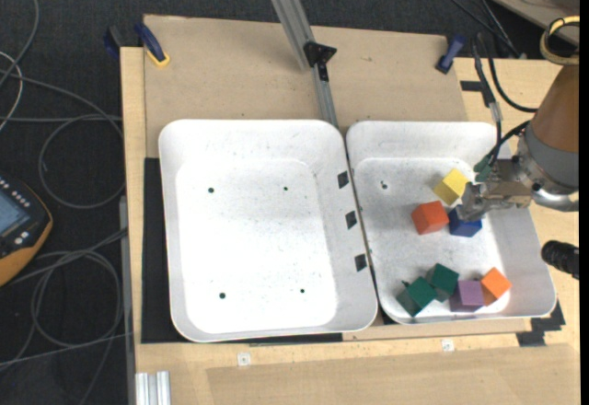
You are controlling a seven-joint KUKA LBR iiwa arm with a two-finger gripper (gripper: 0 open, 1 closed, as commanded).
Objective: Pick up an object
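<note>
Hovering gripper (471, 206), state unclear | over blue cube (466, 227) | beside yellow cube (451, 186)

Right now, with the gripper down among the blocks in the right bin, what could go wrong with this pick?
1. The gripper sits in a tight cluster: yellow block, blue block and orange-red block lie close together, so it may nudge a neighbour or catch two.
2. The blue block is partly hidden under the gripper, so a grasp may land off-centre and slip.
3. The cluster lies toward the right bin's right wall, where a pushed block could wedge.
</note>
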